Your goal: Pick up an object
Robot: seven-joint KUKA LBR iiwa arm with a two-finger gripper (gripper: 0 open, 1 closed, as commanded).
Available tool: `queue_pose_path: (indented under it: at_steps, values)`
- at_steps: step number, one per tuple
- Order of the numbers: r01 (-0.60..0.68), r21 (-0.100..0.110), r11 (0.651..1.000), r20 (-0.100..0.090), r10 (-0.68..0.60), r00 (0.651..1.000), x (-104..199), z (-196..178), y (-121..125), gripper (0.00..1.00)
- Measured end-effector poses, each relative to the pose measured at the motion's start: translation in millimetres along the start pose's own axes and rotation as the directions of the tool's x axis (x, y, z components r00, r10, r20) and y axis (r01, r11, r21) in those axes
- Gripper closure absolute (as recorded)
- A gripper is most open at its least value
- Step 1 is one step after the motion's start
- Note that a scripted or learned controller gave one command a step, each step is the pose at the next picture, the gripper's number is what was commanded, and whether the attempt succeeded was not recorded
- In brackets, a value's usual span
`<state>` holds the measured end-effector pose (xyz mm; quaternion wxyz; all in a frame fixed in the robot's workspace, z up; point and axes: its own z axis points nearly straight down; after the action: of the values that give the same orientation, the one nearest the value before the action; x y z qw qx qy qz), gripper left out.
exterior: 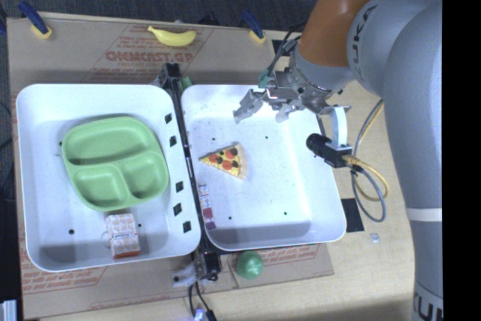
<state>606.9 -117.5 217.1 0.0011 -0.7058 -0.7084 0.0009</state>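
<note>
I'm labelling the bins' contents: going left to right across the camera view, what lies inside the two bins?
Green divided tray → small carton → pizza slice → end effector, above the right bin's far part.

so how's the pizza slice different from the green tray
The pizza slice is a small yellow wedge with red toppings lying in the right bin; the green tray is far bigger, rounded, split into compartments, and sits in the left bin. Both lie flat, untouched.
</note>
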Motion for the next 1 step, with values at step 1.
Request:
queue_pose_path:
  at_steps: [1]
  values:
    - [0.004, 0.002, 1.0, 0.0, -0.004, 1.0, 58.7, 26.2, -59.4, 0.0]
